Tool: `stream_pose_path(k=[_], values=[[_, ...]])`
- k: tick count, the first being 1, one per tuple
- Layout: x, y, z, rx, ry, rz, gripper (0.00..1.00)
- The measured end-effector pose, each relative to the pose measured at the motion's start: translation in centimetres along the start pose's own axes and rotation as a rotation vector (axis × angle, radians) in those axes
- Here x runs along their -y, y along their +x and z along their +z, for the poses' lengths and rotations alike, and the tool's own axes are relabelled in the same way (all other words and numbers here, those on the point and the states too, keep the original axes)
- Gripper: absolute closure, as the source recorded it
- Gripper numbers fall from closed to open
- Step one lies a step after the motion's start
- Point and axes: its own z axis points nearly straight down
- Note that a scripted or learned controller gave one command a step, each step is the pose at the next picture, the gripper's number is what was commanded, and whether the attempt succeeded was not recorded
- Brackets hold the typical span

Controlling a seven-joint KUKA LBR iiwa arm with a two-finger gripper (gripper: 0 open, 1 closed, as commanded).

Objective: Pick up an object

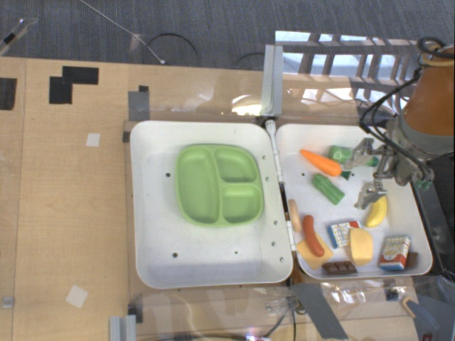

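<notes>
Banana (377,211) at four o'clock in right bin (419,254), just under gripper (375,172). Fingers spread, gripping nothing. Carrot (320,163) at nine o'clock of gripper. Pick not yet made, by the look; descent, closing, lift left.

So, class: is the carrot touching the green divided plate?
Apart. The camera view shows the carrot lying in the right bin, while the green divided plate sits in the left bin, with the bins' rims between them.
</notes>
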Motion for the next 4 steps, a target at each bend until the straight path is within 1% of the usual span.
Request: stream_pose_path(k=[1, 2, 3, 4], values=[[-1.8, -6.0, 10.9, 0.011, 0.001, 0.068, 0.0], [-4.5, -9.3, 11.1, -0.002, -0.001, 0.195, 0.0], [-1.9, 0.2, 10.9, 0.005, 0.001, 0.062, 0.0], [-5.9, -1.9, 10.9, 0.008, -0.001, 0.038, 0.0]])
